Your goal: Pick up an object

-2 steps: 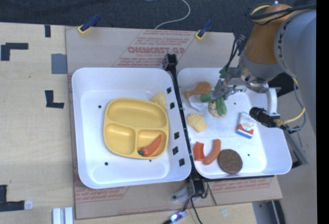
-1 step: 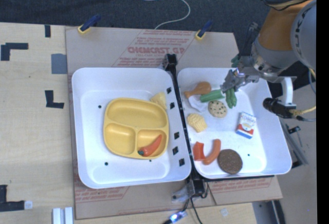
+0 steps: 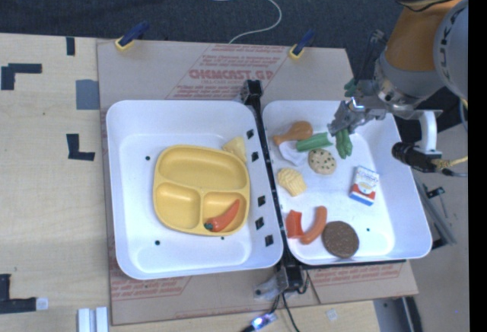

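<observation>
The gripper (image 3: pixel 344 125) hangs over the far side of the right bin (image 3: pixel 402 220), pinching a green bean pod (image 3: pixel 344 142) between its fingers. Just beside it lie a drumstick (image 3: pixel 294 132) and a cookie (image 3: pixel 323 162). The left bin (image 3: pixel 125 170) holds a yellow tray (image 3: pixel 190 178).

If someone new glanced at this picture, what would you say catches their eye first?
Probably the yellow divided plate in the left bin, with a red pepper in one compartment. Next, the gripper poised over the right bin's far end, above a green toy vegetable.
</observation>
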`<state>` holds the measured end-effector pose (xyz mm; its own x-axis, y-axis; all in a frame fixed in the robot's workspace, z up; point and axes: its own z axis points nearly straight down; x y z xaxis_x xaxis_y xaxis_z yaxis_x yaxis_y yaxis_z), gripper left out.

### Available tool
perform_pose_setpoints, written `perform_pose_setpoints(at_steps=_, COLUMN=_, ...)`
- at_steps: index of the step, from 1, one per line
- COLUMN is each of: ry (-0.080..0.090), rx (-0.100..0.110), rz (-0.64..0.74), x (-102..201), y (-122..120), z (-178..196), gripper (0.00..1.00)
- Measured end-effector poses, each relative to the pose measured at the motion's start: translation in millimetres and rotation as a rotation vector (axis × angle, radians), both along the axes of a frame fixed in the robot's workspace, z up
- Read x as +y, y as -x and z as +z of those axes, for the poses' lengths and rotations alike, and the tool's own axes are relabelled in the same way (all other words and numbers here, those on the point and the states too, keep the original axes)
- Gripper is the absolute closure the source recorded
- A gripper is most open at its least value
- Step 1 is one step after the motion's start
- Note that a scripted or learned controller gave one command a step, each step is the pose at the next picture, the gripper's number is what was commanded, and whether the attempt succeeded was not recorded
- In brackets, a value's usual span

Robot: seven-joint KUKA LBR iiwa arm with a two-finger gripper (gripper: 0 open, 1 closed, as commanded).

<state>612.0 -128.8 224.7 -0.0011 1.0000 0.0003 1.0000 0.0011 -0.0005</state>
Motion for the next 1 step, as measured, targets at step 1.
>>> perform_pose_setpoints(at_steps=1, ry=-0.002, rx=0.000, rz=0.006, x=59.7, y=1.3, z=7.5, gripper=1.00)
